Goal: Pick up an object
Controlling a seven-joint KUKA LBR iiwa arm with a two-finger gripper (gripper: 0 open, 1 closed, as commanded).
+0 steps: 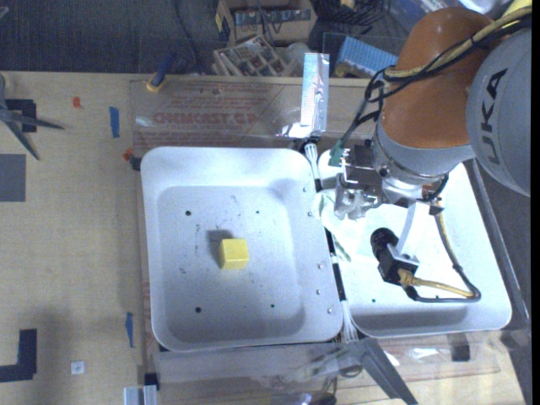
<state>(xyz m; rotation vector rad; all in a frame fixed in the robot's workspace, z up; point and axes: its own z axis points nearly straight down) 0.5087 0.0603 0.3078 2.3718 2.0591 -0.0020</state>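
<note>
A small yellow block (234, 253) lies alone on the floor of the left white bin (169, 167), a little left of its middle. My gripper (349, 201) hangs under the grey and orange arm, over the left edge of the right white bin (483, 260), just right of the rim where the two bins meet. It is well to the right of the yellow block and slightly farther back, not touching it. The arm's bulk hides much of the right bin's floor.
The raised rims of both bins meet in a ridge (331, 251) between gripper and block. A clear plastic sheet (219, 112) lies behind the left bin. Black tools (21, 121) rest on the bench at the far left.
</note>
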